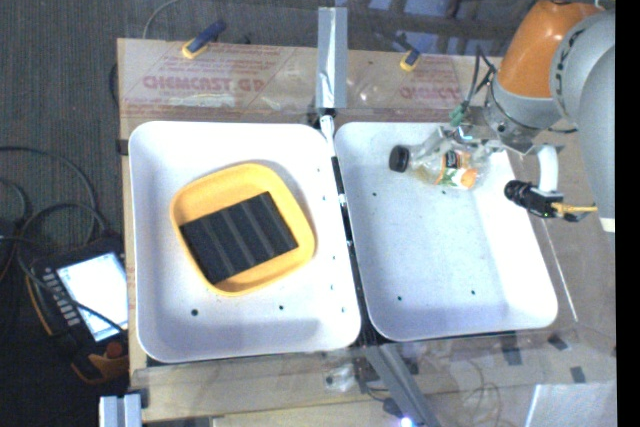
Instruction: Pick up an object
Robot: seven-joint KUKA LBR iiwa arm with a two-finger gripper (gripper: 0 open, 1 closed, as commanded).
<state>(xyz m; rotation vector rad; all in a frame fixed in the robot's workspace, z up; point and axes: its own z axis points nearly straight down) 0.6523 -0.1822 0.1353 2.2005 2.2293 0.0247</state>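
Because the grey arm is reaching in from the upper right, its gripper point(468, 127) is hanging over the clear crumpled plastic bottle with a black cap point(440, 161), which is lying in the upper part of the right white bin point(450, 255). Whether the gripper is clamped on anything cannot be told. The yellow tray holding a black ribbed pad point(242, 227) is sitting in the left white bin point(160, 315).

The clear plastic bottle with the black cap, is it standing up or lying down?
Lying down. The clear plastic bottle rests on its side in the right white bin, black cap pointing left.
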